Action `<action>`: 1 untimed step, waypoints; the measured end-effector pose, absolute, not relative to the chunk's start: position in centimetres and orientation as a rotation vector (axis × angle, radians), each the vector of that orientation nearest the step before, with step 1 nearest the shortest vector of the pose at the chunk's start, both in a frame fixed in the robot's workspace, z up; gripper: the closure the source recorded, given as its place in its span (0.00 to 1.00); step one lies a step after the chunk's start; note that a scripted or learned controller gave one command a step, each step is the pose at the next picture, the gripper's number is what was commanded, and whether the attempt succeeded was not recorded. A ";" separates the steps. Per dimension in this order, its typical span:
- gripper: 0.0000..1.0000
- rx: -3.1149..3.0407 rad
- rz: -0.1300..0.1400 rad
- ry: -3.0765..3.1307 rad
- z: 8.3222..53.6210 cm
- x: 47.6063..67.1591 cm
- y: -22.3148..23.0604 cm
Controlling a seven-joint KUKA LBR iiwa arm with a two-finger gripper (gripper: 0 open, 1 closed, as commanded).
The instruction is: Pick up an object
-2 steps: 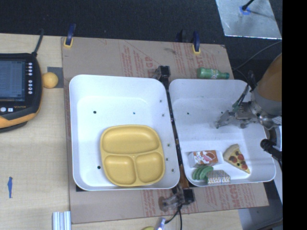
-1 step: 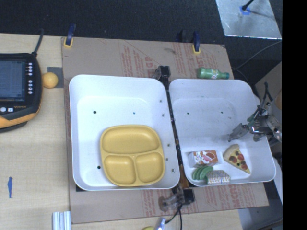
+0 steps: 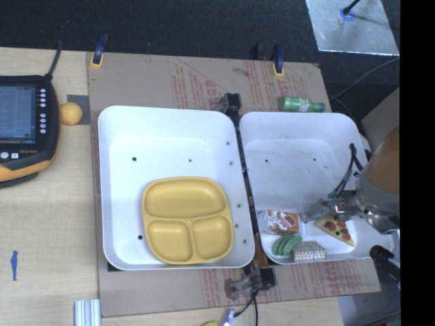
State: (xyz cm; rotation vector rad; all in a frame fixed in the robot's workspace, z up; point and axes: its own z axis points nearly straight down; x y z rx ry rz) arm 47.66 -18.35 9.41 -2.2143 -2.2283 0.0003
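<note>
The fingers of the gripper (image 3: 326, 211) were too blurred to call spread or clenched (I cannot tell); it hovered just above the pizza slice (image 3: 337, 230), which lay unlifted, the green pod (image 3: 286, 243) near its left, so the pick remained undone

the arm (image 3: 384, 175) is cut off at the right side of the view, so little of it shows beyond a blurred orange-brown patch. the gripper (image 3: 331, 209) is small and dim, and its state cannot be told. the pizza slice (image 3: 338, 229) lies partly under the wrist. the print on the small packet (image 3: 281, 221) is too small to read. the teach pendant (image 3: 24, 128) is cut by the left edge.
</note>
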 end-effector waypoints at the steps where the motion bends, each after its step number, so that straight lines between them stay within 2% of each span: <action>1: 0.00 -2.218 0.001 -2.225 19.0 54.0 -21.2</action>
